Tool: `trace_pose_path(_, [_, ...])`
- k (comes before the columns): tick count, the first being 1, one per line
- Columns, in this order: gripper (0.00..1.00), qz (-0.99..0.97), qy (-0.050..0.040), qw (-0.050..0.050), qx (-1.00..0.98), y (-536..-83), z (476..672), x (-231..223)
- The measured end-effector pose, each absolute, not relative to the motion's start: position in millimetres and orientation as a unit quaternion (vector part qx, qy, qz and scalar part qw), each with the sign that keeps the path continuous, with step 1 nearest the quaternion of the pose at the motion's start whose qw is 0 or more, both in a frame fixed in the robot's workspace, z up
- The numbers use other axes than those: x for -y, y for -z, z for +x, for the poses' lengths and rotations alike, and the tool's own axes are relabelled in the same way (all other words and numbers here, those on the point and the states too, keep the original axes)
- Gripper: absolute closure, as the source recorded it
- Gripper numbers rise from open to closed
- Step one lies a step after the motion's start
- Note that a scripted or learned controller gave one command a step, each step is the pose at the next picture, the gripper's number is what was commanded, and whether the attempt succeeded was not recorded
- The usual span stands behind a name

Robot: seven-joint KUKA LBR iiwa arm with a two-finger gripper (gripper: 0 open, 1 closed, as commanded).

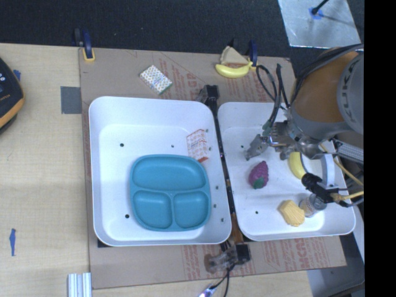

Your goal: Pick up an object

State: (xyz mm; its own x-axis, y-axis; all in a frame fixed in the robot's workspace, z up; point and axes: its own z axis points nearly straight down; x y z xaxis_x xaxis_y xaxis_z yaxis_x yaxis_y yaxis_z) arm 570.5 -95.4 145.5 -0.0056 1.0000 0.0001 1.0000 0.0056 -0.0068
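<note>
My gripper (260, 145) hangs over the middle of the right bin (247, 228), open, with nothing between its fingers. Just below it and slightly to its right, a purple lumpy fruit (259, 174) lies on the bin floor, apart from the fingertips. A yellow banana (296, 164) lies to the right of the fruit, partly hidden under the wrist. A yellow corn piece (291, 213) rests near the bin's front edge.
The left bin (111, 119) holds a blue divided plate (170, 192) and a red-and-white packet (198, 145) by its right wall. Outside the bins, behind them, lie a yellow banana toy (234, 68) and a small patterned packet (155, 78). A yellow-and-black device (7, 98) sits at the far left.
</note>
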Motion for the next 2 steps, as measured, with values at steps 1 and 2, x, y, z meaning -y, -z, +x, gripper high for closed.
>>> trace_pose_path(1, [0.00, -0.705, -0.0020, 0.002, 0.709, -91, 536.1, 94])
trace_pose_path(2, [1.00, -0.704, -0.0026, 0.001, 0.710, -102, 536.5, 96])
